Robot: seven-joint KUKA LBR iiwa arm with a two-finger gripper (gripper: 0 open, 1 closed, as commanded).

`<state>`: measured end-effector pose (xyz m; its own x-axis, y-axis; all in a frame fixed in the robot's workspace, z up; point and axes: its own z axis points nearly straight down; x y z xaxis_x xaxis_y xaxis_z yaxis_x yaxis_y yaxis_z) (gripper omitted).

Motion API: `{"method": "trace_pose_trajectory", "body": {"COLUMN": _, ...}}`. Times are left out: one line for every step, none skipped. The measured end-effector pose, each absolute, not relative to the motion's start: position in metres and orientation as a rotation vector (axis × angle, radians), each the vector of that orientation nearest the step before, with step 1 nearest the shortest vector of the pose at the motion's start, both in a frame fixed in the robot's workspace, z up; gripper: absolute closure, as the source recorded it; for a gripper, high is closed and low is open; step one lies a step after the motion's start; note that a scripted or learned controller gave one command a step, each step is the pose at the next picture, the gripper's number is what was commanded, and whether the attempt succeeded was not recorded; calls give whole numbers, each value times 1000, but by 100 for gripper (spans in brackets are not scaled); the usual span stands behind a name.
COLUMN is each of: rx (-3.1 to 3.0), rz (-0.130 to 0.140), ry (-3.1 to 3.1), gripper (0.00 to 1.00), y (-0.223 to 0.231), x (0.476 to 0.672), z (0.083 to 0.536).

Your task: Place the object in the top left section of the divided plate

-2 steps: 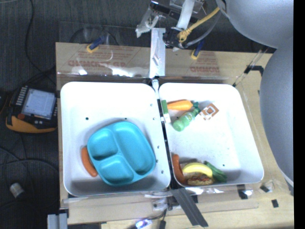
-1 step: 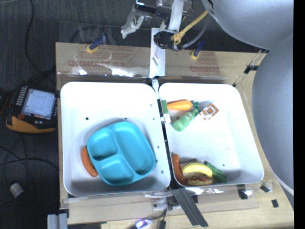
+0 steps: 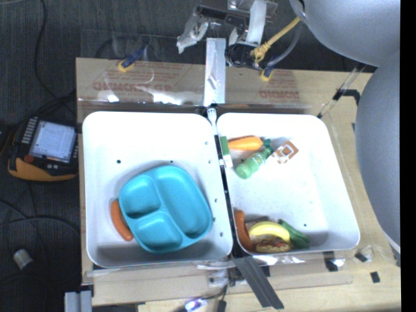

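Observation:
A blue divided plate (image 3: 166, 207) with three sections lies tilted in the left bin (image 3: 104, 135), toward its front. An orange sausage (image 3: 120, 220) rests on the bin floor against the plate's left rim. The right bin (image 3: 325, 187) holds toy food: a carrot (image 3: 246, 143), a green bottle (image 3: 252, 163), a banana (image 3: 268, 229) and a burger (image 3: 270, 244). My gripper (image 3: 224, 28) hangs high above the far edge of the bench, over the line where the two bins meet. It is far from the plate and from every toy.
A small white and orange piece (image 3: 285, 151) lies by the green bottle. A brown sausage (image 3: 240, 225) and a dark green item (image 3: 296, 234) flank the banana. The grey arm (image 3: 364, 57) fills the upper right. A handheld screen device (image 3: 49, 145) sits left of the bench.

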<state>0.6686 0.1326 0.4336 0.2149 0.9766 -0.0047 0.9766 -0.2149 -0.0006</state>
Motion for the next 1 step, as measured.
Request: {"method": "trace_pose_trajectory", "body": {"rx": 2446, "rz": -7, "ry": 1967, "gripper": 0, "y": 133, "x": 669, "z": 434}}
